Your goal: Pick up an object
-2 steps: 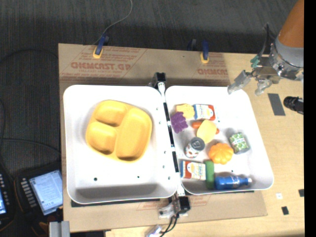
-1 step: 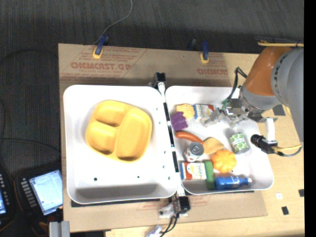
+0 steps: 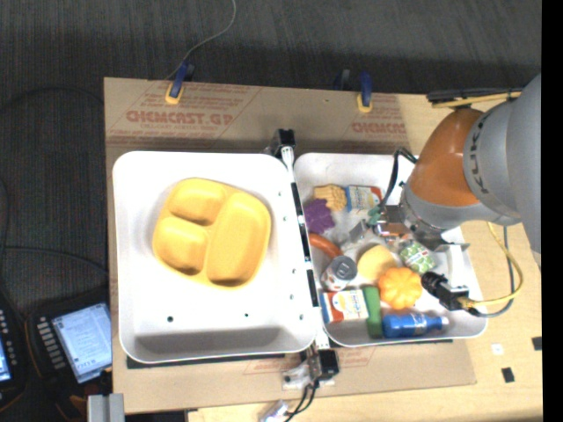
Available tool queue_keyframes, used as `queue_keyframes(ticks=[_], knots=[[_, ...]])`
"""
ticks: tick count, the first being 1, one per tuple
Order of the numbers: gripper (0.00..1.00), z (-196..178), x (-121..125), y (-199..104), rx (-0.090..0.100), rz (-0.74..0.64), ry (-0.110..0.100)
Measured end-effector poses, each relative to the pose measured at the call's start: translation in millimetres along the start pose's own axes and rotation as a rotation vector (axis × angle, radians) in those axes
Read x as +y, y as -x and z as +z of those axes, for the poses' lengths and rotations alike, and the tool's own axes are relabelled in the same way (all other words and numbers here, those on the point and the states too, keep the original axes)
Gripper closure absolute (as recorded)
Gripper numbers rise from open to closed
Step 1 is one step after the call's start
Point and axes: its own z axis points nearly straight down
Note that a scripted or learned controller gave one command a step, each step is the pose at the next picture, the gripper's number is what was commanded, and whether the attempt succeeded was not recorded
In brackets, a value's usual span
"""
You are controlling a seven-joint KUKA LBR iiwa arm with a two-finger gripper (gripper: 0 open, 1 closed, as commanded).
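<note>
Camera view: the arm [image 3: 479,161] comes in from the right and hangs low over the right bin [image 3: 475,319], where the things to pick from lie heaped.
Gripper: the gripper [image 3: 387,222] sits down among the clutter near the middle of that bin; how wide it stands, and whether it has anything, I cannot tell, since the wrist and small parts hide it.
Nearest candidates: a yellow lemon-like fruit [image 3: 376,262] lies just below the gripper, and a small orange pumpkin [image 3: 398,287] just beyond that.
Further out: a purple bunch of grapes [image 3: 318,214] lies to the gripper's left, a blue bottle [image 3: 413,325] along the bin's near wall, and an orange carton [image 3: 346,305] beside it.
Why so placed: the crowding probably means any grasp touches neighbours.
Left bin: the left bin [image 3: 141,323], well apart from the gripper, carries a yellow divided tray [image 3: 211,231].
Surface: both bins rest on a brown board [image 3: 149,117] clamped at the far edge.
</note>
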Motion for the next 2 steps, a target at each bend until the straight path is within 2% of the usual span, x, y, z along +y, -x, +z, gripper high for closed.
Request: queue_keyframes(ticks=[1,2], knots=[[1.00,-11,1,0,0.000,0.000,0.003],[1.00,-200,-26,-47,0.004,-0.001,-0.009]])
